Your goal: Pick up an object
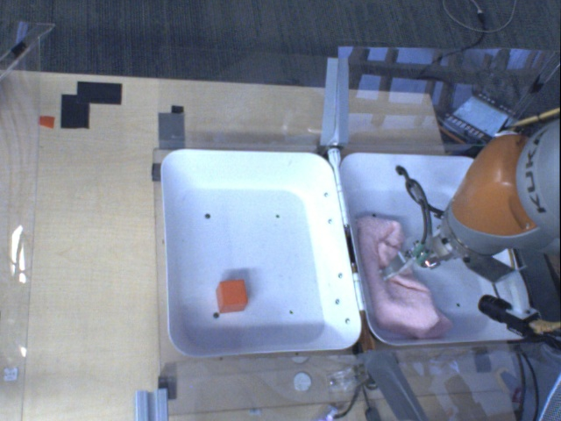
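Jaw state cannot be told from this slanted overhead view: the gripper (401, 268) is small and pale against the pink cloth (396, 279) beneath it, and no gap or closure between its tips can be made out. It sits low over the middle of that cloth, touching or just above it, and nothing can be seen clamped in it. Behind it, the grey wrist rises to the right into the orange band (493, 200) of the arm, with a dark cable looping up from the wrist toward the far wall of the bin. The cloth is a crumpled pink piece lying lengthwise along the left side of the right bin (456, 167), close against the wall it shares with its neighbour. In the left bin (245, 163), well apart from the arm, a small orange block (232, 296) rests on the floor near the front left corner. Both bins sit side by side on the light wooden bench (88, 261).
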Tool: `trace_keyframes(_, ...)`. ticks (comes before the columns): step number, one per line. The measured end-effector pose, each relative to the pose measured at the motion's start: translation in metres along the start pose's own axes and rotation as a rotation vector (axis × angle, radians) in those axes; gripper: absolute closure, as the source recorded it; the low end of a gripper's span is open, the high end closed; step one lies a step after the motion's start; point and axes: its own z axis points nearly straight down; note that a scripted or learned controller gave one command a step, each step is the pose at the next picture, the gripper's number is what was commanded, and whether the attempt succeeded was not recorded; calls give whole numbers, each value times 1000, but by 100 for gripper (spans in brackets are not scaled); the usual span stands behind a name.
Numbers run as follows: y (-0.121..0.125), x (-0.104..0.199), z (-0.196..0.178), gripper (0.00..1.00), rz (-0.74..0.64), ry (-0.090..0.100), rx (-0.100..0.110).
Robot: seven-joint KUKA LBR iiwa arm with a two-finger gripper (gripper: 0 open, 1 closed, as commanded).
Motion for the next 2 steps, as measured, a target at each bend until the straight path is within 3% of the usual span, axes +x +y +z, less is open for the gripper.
trace_keyframes(1, 81, -20, 2, 0, 136, 2, 2)
trace_keyframes(2, 72, -72, 3, 0, 66, -1, 4)
